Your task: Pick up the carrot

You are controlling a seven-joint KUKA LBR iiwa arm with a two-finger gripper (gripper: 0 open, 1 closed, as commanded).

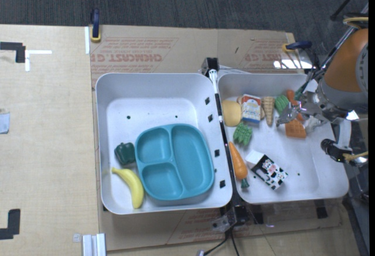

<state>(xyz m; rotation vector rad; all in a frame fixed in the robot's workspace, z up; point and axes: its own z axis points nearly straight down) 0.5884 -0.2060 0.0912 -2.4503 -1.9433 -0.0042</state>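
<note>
Against the right bin's (328, 187) left wall lies the carrot (237, 161), leafy end toward the bin's near edge. Well apart from it, toward the bin's far right, the gripper (291, 113) hovers among small toy foods, just above an orange piece (296, 129); its jaws' spread cannot be made out.

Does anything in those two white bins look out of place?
Mostly the orange carrot: it lies against the right bin's left wall, away from the gripper across the bin. The rest is ordinary toy-food clutter.
</note>
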